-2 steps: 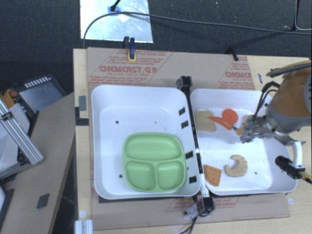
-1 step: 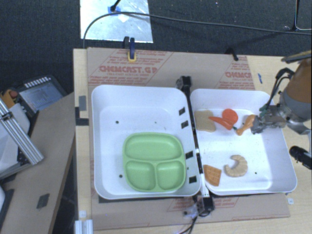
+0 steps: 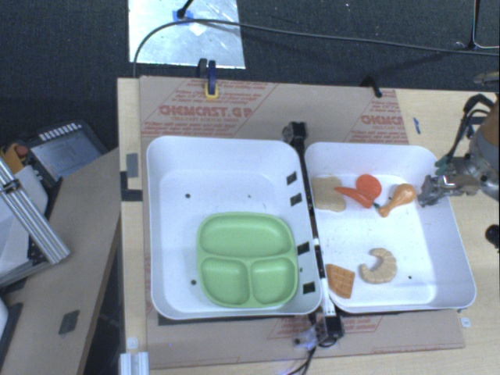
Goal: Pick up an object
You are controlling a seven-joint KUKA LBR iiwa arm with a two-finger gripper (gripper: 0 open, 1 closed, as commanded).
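Nearest my camera: orange square cracker (image 3: 340, 280) and tan croissant (image 3: 380, 266), right white bin (image 3: 449, 241). Beyond: red pepper (image 3: 364, 190), tan drumstick (image 3: 397, 198), beige slice (image 3: 329, 194). Gripper (image 3: 432, 189) at bin's right rim; jaw state: I cannot tell. Left bin (image 3: 226, 158): green divided tray (image 3: 247, 258).

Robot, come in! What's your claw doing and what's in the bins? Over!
Gripper at the right bin's far right edge, holding nothing visible. Nearest item: drumstick, beside red pepper. Green tray alone in the left bin.
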